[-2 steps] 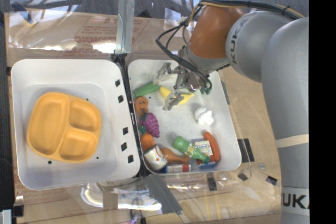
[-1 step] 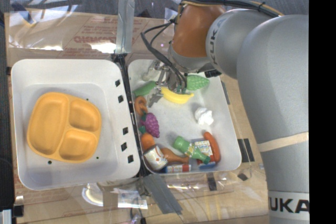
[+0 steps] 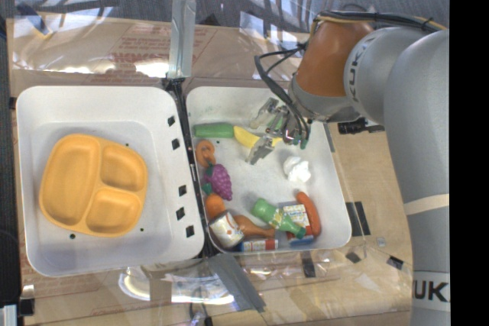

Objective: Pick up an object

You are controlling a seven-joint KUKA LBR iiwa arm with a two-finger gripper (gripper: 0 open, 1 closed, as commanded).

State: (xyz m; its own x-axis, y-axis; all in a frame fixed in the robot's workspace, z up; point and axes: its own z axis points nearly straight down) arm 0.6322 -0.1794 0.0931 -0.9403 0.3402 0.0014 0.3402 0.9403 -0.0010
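My gripper (image 3: 263,133) is low in the upper part of the right bin (image 3: 328,164), and it is open. One finger (image 3: 267,113) points toward the bin's back wall and the other finger (image 3: 258,153) toward the middle. A yellow banana-like piece (image 3: 246,137) lies on the bin floor, with its right end at the gap between the fingers. A green cucumber (image 3: 214,130) lies just left of it. A white crumpled object (image 3: 296,169) rests right below the gripper. Nothing is lifted.
The right bin also holds purple grapes (image 3: 220,181), a small orange carrot-like piece (image 3: 204,153), a green bottle (image 3: 273,215), a red sausage (image 3: 308,212), a can (image 3: 225,229) and an orange piece (image 3: 215,205). A yellow divided plate (image 3: 93,185) lies in the left bin (image 3: 30,118).
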